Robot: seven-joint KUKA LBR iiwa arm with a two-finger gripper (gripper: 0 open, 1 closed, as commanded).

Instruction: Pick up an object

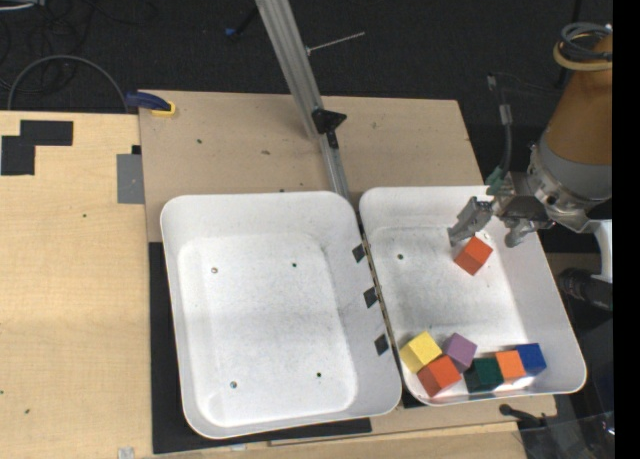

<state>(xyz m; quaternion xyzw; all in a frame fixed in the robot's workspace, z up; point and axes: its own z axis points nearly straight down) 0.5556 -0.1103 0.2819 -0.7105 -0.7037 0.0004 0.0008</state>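
An orange-red block (473, 255) sits in the upper middle of the right bin (560, 322), well apart from the other pieces. It is a cube, so it has no long axis; it is turned so that one corner points toward the near rim and its faces run at a slant to the bin walls. Whether it rests on the bin floor or hangs just above it cannot be told.

The arm (582, 137) reaches in from the right, its orange band above the grey wrist, and tips down toward the bin. The gripper (493, 228) sits just above the block. Its fingers (466, 220) are spread apart, one to the upper left of the block and one to the right, and the block lies just below the gap rather than clamped between them.

Along the near edge of the same bin lie a yellow block (421, 349), a purple block (460, 349), a red block (438, 375), a green block (484, 374), an orange block (511, 363) and a blue block (531, 357), packed closely. The left bin (190, 237) stands beside it on the bench (240, 142).
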